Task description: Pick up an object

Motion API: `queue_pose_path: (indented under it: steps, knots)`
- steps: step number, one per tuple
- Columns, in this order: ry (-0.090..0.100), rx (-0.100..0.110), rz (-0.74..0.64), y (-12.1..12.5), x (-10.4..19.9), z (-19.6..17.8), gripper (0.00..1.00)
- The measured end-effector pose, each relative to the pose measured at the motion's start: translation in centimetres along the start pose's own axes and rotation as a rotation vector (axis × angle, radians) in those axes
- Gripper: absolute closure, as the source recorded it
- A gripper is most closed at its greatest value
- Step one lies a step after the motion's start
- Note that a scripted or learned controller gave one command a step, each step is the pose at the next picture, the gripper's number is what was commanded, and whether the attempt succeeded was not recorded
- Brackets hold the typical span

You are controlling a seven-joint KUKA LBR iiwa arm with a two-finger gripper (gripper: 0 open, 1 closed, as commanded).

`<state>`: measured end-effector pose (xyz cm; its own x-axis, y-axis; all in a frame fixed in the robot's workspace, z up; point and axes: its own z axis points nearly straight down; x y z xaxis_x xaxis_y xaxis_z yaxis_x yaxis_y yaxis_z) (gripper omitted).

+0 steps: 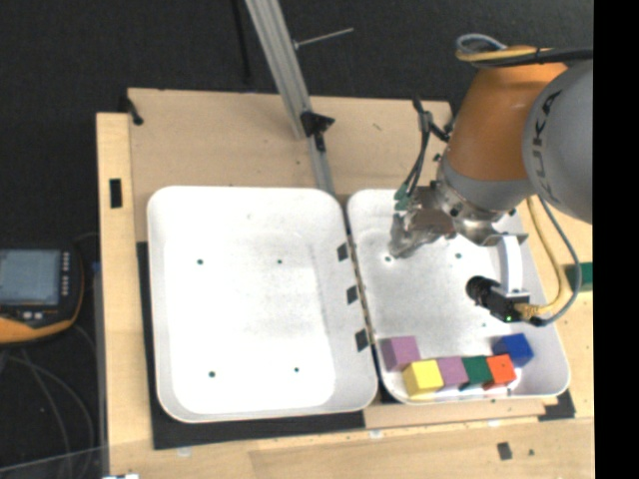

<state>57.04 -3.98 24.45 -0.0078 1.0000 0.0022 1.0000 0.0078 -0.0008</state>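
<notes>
- While the gripper (pixel 403 239) hangs over the right bin (pixel 439 287) — fingers too blurred to tell — approach looks in hand.
- Blocks — purple block (pixel 401 351), yellow block (pixel 422 376) — crowd that bin's near edge; reaching them means travelling nearer.

Even overhead light, soft focus, faint shadows.

A pale wooden worktop (pixel 230 143) stands on a dark, speckled floor (pixel 60 38). A black mat (pixel 250 429) shows along the near edge of the worktop. A slanted grey metal pole (pixel 285 63) rises from the far middle of the worktop. At the left, off the worktop, lies an orange handheld device with a grey screen (pixel 35 287), and thin cables (pixel 40 407) trail near it.
</notes>
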Motion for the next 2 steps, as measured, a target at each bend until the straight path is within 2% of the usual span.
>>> queue_pose_path:
  steps: [1,2]
  knots:
    - [-0.001,-0.007,0.000,-0.5,4.9,-4.5,1.00]
    - [0.001,-0.009,-0.002,0.1,12.0,-10.7,1.00]
